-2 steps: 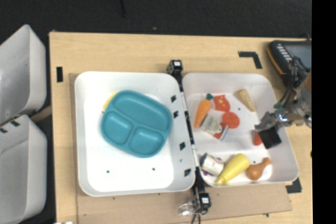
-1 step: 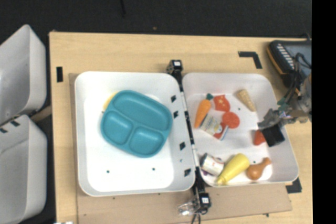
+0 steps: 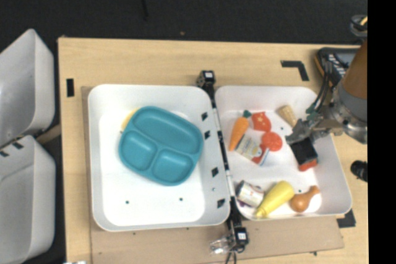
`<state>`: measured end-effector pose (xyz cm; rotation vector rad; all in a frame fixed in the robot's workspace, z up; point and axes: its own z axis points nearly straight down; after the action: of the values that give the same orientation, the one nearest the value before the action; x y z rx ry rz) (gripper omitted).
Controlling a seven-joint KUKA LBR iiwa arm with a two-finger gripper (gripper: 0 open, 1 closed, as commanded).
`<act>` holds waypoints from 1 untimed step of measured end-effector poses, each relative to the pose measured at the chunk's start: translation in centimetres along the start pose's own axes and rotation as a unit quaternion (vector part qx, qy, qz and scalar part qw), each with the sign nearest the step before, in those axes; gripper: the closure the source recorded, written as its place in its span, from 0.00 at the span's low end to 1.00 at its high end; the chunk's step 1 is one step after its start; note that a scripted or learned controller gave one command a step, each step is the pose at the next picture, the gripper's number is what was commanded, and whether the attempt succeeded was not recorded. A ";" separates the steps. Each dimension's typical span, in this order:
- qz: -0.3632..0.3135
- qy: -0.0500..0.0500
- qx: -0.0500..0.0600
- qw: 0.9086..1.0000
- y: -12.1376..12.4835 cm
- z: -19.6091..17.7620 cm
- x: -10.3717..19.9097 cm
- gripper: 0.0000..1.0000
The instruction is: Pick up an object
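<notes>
**Operator:** Camera view, fixed overhead, slanted. I note two white bins on the bench. The left bin [image 3: 105, 195] holds a teal divided plate [image 3: 161, 145]. The right bin [image 3: 337, 188] carries the clutter: a toy carrot [image 3: 239, 132], a red tomato-like piece [image 3: 261, 122], a small printed packet [image 3: 250, 146], a red round piece [image 3: 271, 141], a cork-like stub [image 3: 286, 114], a yellow squash shape [image 3: 276, 196], a small can [image 3: 249, 194] and a brown pear-like toy [image 3: 304, 199] near the lower wall.

**Second:** How far along do you judge the pick?

**Operator:** Early, I judge. Nothing is lifted; every object I can see lies on the bin floor. The arm [image 3: 352, 80] reaches in from the right, and the gripper [image 3: 303, 133] sits low over the right side of the right bin. Just below it lies a black block with a red end [image 3: 306, 154], which I take as the likely target, though I can't be sure.

**Second:** Jaws?

**Operator:** I cannot tell whether they are spread or clenched; the gripper reads as a dark blur against the dark block. It looks to be touching or just above the block's upper end, but I see nothing clearly between them, so I log no grasp.

**Second:** What's left?

**Operator:** In my judgement, all of it: closing on something, then lifting it clear of the bin.
</notes>
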<state>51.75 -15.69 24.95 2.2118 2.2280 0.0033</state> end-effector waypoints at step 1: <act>0.001 0.000 0.000 1.000 2.0 0.2 3.7 1.00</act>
<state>53.76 -11.95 24.75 2.2130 2.2265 0.0026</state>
